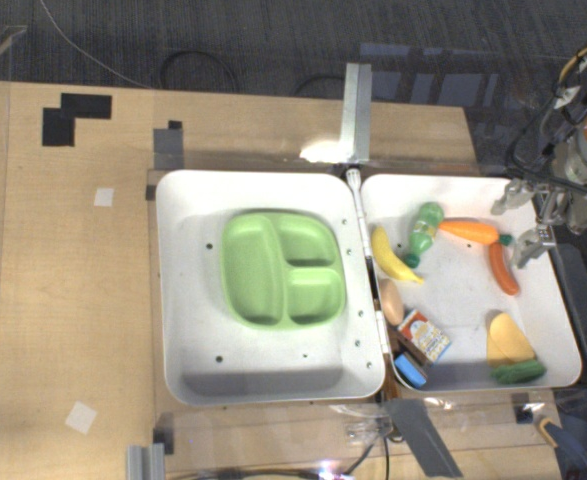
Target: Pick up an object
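In the right bin (558, 298) lie a yellow banana (393, 256), a green bottle (425, 228), an orange carrot (468, 231) and a red-orange sausage (504, 268). Nearer the front are a yellow wedge (508, 338), a dark green vegetable (518, 372), a small printed box (425, 336), a blue item (409, 370) and a pale tan piece (391, 303). My gripper (521, 223) hovers over the bin's far right corner, just right of the carrot's tip and above the sausage. It is open, with nothing between its fingers.
The left bin (188, 298) holds a light green divided plate (281, 268). A metal post (357, 118) stands behind the ridge where the two bins meet. The arm and its cables come in from the upper right.
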Robot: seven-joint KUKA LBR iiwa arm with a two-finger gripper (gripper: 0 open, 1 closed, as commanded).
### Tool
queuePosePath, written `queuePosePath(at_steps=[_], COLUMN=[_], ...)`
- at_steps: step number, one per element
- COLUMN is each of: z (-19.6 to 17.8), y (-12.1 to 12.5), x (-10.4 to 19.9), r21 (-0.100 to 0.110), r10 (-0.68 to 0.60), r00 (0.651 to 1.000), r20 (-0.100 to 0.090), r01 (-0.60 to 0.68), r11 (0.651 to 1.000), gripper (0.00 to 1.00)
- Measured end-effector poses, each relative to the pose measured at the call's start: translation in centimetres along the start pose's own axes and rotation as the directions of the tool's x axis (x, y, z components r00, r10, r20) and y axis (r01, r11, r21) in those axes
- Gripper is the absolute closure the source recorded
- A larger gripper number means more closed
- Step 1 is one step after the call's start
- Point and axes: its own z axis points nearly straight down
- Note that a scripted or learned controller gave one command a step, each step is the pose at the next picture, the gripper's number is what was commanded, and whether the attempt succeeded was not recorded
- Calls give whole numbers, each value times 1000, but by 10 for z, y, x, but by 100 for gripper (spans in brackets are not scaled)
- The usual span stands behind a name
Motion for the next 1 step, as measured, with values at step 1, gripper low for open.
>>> queuePosePath(at_steps=[1], z=[113], y=[-4], x=[-21], r21=[1], r10=[147], r00=[989], r20=[10], r01=[-147], r11=[989], gripper=[0])
